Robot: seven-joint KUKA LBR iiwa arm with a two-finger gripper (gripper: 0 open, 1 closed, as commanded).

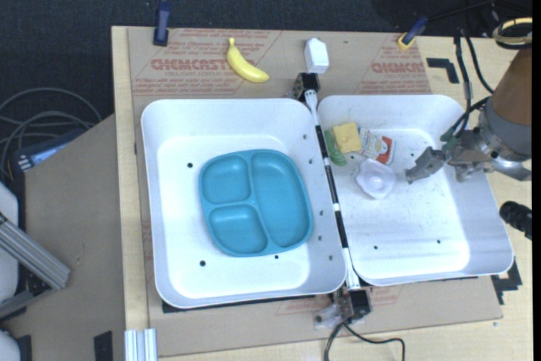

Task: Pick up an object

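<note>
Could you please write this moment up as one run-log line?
tool over right bin, nothing seen held | nearest: clear cup | yellow block, packet beyond | blue tray in left bin

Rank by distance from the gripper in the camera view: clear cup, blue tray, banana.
From the gripper, in the right bin:
1. Clear cup, just left of it in the same bin.
2. Blue tray, in the left bin.
3. Banana, on the board above the left bin.
</note>
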